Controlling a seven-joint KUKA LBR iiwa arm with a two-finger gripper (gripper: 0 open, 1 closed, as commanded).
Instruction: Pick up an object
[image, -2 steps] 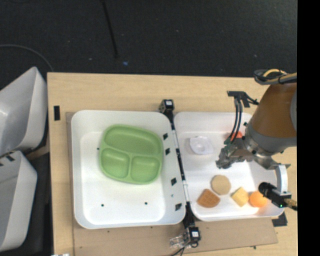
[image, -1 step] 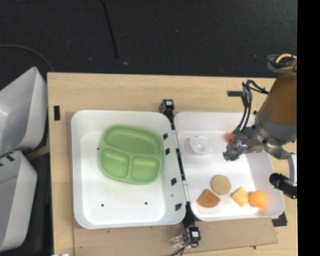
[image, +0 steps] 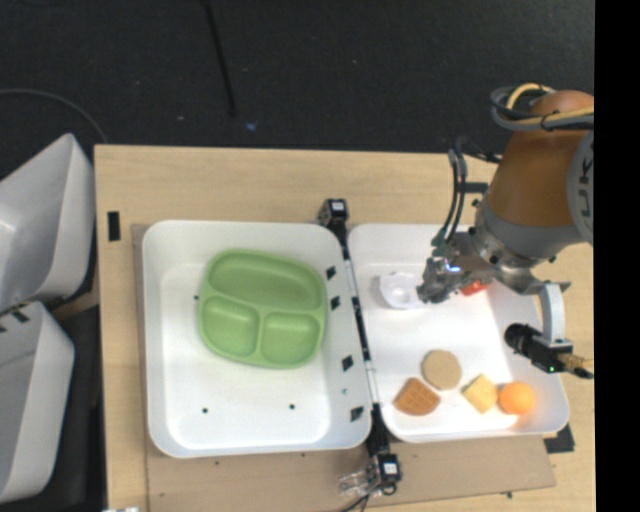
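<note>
My gripper (image: 437, 283) hangs low over the upper middle of the right bin (image: 520, 425). Just left of it lies a small clear-white cup-like object (image: 397, 291), close to or touching the gripper. A bit of red (image: 474, 288) shows right of the gripper, partly hidden by the wrist. Along the bin's front lie a round tan cookie (image: 441, 369), a brown bread-like piece (image: 417, 399), a yellow block (image: 481, 393) and an orange ball (image: 517, 398), all apart from the gripper.
The left bin (image: 170, 410) holds a green divided plate (image: 264, 308). A ridge with black clips (image: 352, 320) separates the two bins. A black fitting on the arm (image: 535, 346) hangs over the right bin's right side.
</note>
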